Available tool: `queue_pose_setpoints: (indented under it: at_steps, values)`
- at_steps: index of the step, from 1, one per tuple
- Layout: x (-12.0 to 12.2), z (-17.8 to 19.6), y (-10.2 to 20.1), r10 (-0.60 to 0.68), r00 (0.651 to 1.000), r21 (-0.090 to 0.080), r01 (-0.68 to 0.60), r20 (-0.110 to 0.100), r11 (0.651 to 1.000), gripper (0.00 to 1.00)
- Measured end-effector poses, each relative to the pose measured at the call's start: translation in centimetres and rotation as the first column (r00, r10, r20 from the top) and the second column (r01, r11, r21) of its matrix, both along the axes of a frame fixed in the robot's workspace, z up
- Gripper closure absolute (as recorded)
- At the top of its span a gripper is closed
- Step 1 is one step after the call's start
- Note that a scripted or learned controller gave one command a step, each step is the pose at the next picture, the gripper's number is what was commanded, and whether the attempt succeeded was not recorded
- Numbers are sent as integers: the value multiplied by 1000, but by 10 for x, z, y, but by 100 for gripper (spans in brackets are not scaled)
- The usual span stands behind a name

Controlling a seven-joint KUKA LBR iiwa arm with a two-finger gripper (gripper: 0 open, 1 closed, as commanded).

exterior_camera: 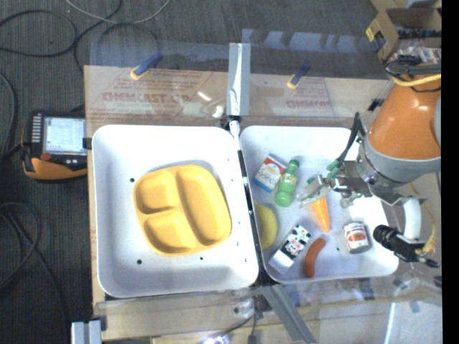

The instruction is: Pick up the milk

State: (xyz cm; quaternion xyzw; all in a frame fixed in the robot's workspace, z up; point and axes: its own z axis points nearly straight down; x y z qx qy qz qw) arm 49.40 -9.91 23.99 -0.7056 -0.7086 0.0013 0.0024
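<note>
The left bin (115, 264) carries a yellow divided tray (183, 208) near its middle. The right bin (301, 138) holds the smaller things. The grey arm (401, 131) (orange-banded) reaches over that bin's right edge, and its gripper (320, 185) hangs just above the orange carrot (320, 213); whether it is apart or together cannot be told. The milk (291, 246), a cow-patterned carton, lies by the bin's near edge beside the sausage (313, 256). A green bottle (287, 184) sits toward the bin's middle.
</note>
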Motion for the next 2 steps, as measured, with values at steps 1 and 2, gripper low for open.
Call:
queue_pose_setpoints:
  at_steps: [1, 2]
  values:
    - [-9, -59, 45, 263, 965, 1, -263, 1, 965, 0]
    - [-10, -114, -6, 316, 949, 2, -316, 1, 949, 0]
